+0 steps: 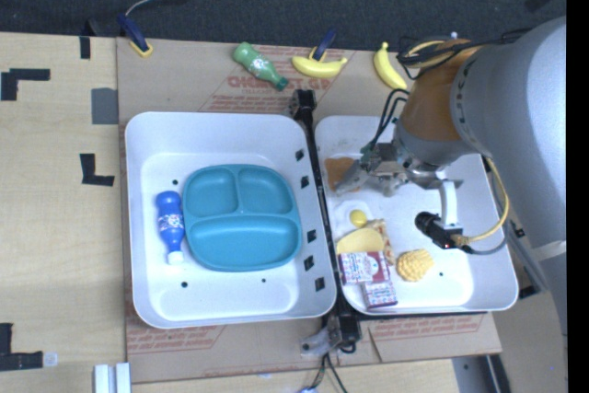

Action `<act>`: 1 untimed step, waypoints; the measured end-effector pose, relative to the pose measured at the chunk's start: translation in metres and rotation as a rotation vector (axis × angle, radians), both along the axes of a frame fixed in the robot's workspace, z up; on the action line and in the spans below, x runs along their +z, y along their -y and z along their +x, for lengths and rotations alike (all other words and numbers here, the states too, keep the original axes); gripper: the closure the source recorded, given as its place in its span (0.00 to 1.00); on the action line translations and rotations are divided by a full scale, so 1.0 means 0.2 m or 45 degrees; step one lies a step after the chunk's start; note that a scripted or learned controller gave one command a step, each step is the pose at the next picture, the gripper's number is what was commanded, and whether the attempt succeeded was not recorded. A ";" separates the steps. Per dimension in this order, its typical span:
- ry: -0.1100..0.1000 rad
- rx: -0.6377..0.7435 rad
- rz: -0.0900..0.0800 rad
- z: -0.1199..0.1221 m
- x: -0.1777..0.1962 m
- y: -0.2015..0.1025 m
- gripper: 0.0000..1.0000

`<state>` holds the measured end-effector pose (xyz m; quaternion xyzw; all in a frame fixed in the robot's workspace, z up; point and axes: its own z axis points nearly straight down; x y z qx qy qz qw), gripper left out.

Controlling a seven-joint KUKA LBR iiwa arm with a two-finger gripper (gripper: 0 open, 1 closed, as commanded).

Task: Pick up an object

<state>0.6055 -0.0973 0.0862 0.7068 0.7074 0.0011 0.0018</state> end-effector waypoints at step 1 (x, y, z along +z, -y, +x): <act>-0.001 0.001 0.000 0.21 0.00 -0.02 0.00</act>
